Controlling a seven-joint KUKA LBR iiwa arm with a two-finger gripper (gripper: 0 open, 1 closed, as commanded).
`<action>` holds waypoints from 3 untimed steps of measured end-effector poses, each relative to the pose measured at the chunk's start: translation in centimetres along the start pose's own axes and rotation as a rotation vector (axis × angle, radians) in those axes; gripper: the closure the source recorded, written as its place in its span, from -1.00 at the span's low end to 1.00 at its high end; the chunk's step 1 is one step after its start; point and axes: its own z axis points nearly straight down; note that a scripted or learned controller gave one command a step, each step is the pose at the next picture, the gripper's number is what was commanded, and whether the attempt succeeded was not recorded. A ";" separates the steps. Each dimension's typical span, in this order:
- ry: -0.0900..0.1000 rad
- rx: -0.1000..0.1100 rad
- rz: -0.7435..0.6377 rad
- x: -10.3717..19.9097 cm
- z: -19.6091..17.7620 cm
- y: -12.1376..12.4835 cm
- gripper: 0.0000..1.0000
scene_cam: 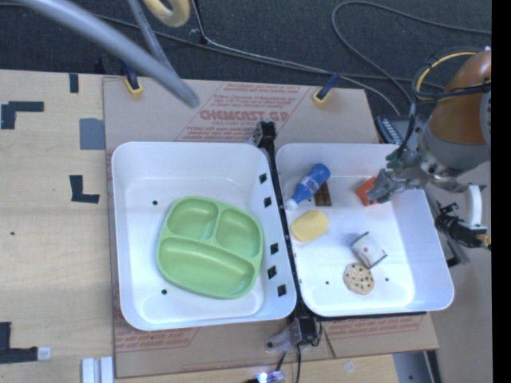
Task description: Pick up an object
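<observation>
Orange and grey, the arm [459, 114] reaches in over the right bin [427, 290], and its hand [389, 183] sits low at the bin's far right part, right beside a small red-orange object [366, 190]. Whether the hand is wide, narrow, or clamped on anything I cannot tell, since its tip is a dark blur from this angle. The red-orange piece lies just to the hand's left, touching or nearly so. Further to the left of the hand a blue bottle [310, 183] lies tilted, with a brown block [322, 197] at its lower end and a yellow lemon-like object [310, 227] below that. Nearer the camera than the hand are a small white and grey box [367, 250] and a round cookie [359, 278]. A green divided plate [211, 246] fills much of the left bin [132, 214], well apart from the hand. The likely target is the red-orange piece, and the risk is plain: it is small and lies close to the bin's wall, so the hand may nudge it sideways instead of straddling it, or pinch only an edge so that it slips free on the lift.
</observation>
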 end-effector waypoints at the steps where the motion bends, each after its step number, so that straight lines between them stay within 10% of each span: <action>1: -0.001 -0.001 0.000 -0.1 -4.7 -0.7 1.00; 3: 0.001 0.005 -0.003 4.8 -8.5 -1.0 1.00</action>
